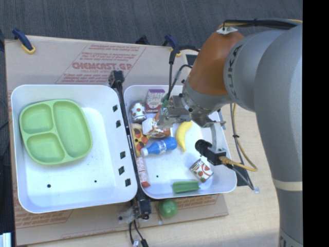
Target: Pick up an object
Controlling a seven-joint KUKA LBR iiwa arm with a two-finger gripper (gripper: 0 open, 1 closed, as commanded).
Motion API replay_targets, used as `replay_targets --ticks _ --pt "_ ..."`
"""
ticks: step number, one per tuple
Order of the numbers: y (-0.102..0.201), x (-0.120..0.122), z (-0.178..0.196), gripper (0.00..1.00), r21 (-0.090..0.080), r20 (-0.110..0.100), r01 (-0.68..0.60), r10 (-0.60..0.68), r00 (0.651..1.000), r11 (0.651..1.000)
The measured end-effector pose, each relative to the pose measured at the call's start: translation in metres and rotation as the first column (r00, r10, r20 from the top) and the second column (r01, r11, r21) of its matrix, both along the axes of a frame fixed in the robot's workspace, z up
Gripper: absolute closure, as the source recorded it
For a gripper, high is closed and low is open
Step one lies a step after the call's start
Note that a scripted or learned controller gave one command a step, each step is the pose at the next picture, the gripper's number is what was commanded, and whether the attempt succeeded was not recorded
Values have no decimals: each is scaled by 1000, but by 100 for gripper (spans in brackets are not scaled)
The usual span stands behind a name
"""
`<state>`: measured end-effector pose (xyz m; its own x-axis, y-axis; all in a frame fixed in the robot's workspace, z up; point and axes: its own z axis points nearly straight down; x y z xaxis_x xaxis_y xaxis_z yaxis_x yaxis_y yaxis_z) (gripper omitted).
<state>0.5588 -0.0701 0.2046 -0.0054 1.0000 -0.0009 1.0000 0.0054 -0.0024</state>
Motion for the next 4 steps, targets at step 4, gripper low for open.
replay_targets --ticks 4 --pt "-41 98 4 100 1 3 -1 1 1000 1000"
